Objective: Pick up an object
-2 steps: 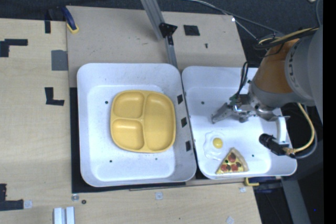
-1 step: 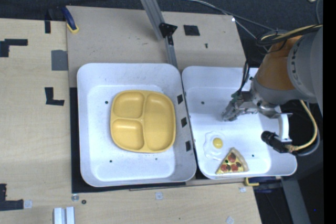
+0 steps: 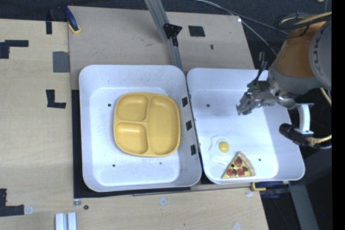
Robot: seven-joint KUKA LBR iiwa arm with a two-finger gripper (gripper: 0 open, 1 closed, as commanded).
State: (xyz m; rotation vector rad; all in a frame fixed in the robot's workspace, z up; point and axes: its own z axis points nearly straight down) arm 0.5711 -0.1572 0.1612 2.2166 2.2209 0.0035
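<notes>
Camera view, looking down: candidate objects are a toy fried egg [image 3: 220, 148] and a toy pizza slice [image 3: 237, 166], both lying flat in the near part of the right bin [image 3: 280, 140], egg just beside the slice, possibly touching it at one edge. Both sit below and a little left of the gripper [image 3: 247, 106] as seen here, well apart from it, with bare bin floor between. Nothing sits between the gripper's tips, so no object is held; whether they are spread or closed cannot be told at this sharpness, as they read as one dark grey cluster. Gripper hangs over the middle of the right bin, wrist and orange band [image 3: 296, 56] behind it toward the right. Judgement: the approach step, before any grasp; nothing lifted. Next move calls for travel toward the near edge of the bin to get over the egg or slice, then a descent. Both are thin and flat, so the tips would need to reach nearly to the floor and catch an edge. Further off to the left, the other bin [image 3: 97, 116] holds a yellow divided plate [image 3: 146, 124], far from the gripper.
</notes>
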